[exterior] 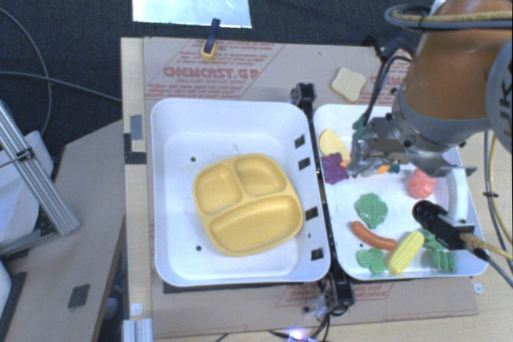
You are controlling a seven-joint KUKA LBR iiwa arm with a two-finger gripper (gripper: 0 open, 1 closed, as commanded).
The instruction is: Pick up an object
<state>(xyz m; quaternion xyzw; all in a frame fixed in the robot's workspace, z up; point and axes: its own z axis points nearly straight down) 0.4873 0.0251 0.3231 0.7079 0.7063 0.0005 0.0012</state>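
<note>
Plainly, the risk is a miss or a double catch: the purple toy (333, 168), the yellow piece (330, 142) and a small orange bit (393, 168) crowd the right bin (473, 268) just under the gripper (362, 160) — a descent could nudge them aside. From the right, the arm (457, 60) hangs low over that bin, wrist tipped toward the divider. Whether the fingers are wide or closed I cannot tell; nothing shows between them. Broccoli (371, 209), sausage (373, 235) and corn (405, 250) lie nearer the front.
</note>
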